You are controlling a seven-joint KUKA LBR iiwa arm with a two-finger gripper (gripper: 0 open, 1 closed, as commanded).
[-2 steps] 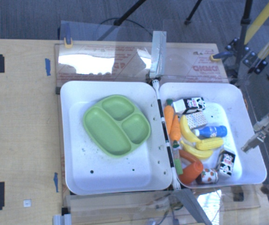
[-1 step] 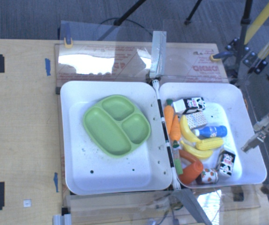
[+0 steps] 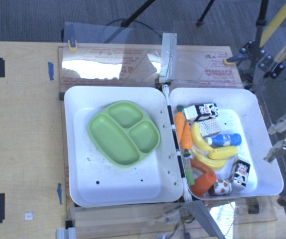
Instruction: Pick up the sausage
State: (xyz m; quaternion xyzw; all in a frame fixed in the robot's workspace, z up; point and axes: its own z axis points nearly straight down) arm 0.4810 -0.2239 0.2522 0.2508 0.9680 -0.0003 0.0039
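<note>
The sausage [image 3: 203, 165] looks like the short orange-red piece lying at a slant in the right bin [image 3: 262, 108], near the bin's front left. It rests below the yellow banana [image 3: 210, 148] and above a rounder red-orange piece [image 3: 203, 184]. My gripper [image 3: 277, 136] hangs just outside the right bin's right rim, well to the right of the sausage. Its two grey fingers [image 3: 281, 121] stand apart with nothing between them.
The right bin also holds two carrots [image 3: 183, 128], a blue bottle [image 3: 225, 140], small black-and-white cartons [image 3: 205, 111] and a checked packet [image 3: 210, 128]. A green divided plate [image 3: 124, 132] lies in the left bin [image 3: 78, 173]. Tripod legs stand behind the bench.
</note>
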